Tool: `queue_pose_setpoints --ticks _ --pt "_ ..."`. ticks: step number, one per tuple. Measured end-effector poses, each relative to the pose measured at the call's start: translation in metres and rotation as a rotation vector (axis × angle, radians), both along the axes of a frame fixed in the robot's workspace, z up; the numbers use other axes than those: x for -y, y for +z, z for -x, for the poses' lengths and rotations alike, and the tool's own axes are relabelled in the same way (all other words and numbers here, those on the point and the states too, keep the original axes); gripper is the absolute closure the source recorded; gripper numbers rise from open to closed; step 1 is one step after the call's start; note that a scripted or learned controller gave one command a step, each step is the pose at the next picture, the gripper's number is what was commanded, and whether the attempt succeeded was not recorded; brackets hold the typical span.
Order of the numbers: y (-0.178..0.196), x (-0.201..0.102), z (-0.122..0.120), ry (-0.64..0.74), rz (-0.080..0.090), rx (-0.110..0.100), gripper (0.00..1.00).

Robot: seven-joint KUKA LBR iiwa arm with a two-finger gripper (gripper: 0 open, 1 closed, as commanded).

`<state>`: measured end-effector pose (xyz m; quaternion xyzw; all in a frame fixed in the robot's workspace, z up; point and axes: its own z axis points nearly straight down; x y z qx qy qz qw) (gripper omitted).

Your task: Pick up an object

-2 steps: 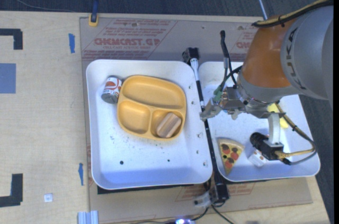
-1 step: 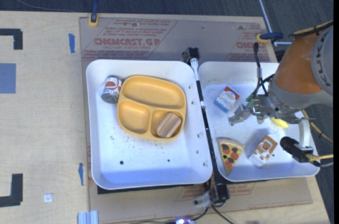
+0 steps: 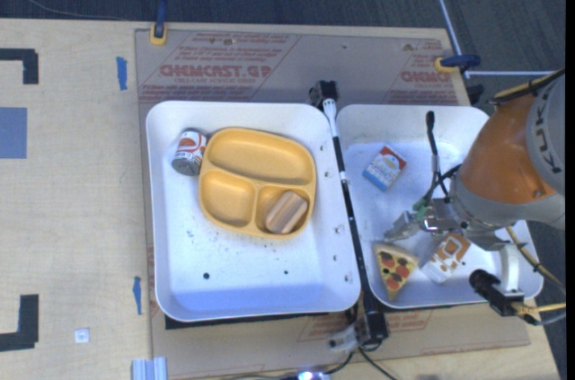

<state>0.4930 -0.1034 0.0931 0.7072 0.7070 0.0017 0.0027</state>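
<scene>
Camera view looks down on the tabletop (image 3: 72,190), where two shallow white bins sit side by side on a brown board. The left bin (image 3: 171,279) carries a yellow divided tray (image 3: 256,158) toward its far edge, with a wooden block (image 3: 286,211) resting in the tray's near-right compartment and a small can (image 3: 188,151) lying just beside the tray's left rim. The right bin (image 3: 355,122) carries the loose pickable things: a blue-and-white carton (image 3: 384,167) near its far-left part, a pizza slice toy (image 3: 396,268) at its near-left corner, and a small orange-and-white box (image 3: 448,256) just right of the slice.

These are scattered loosely, likely so that any of them can be taken from above. The arm (image 3: 517,163) reaches in over the right bin's right edge, and the hand (image 3: 420,223) hangs low between the slice and the box, seemingly aimed at that cluster. How far apart its fingers stand cannot be told here, nor whether anything is gripped; both toys appear to lie on the bin floor.
</scene>
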Motion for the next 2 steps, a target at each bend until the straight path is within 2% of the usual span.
queue_pose_setpoints --ticks 1,2 --pt "-0.004 -0.0077 0.0085 -0.002 0.009 0.014 0.0" --pt "-0.004 -0.0073 0.0085 -0.001 0.008 0.014 0.0"
